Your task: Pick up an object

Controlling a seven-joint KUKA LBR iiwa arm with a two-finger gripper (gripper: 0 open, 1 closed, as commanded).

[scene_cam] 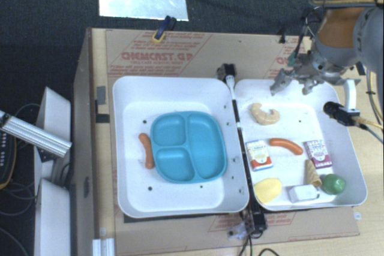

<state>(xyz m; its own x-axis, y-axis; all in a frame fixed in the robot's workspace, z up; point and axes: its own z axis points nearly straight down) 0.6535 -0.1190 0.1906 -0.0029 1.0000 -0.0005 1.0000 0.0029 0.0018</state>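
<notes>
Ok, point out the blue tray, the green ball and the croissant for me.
blue tray (pixel 188 147), camera view, central divider ridge.
green ball (pixel 333 183), camera view, top surface.
croissant (pixel 264 114), camera view, middle of its curve.

Bench (pixel 180 48) topped with brown printed cardboard. Two shallow white bins side by side on it: left bin (pixel 129 99), right bin (pixel 351 159), touching along the middle.

Red print on the cardboard sheet (pixel 180 48) under the bins reads roughly "CHEMCAST GP"; the small cartons' labels are too blurred to read.
</notes>
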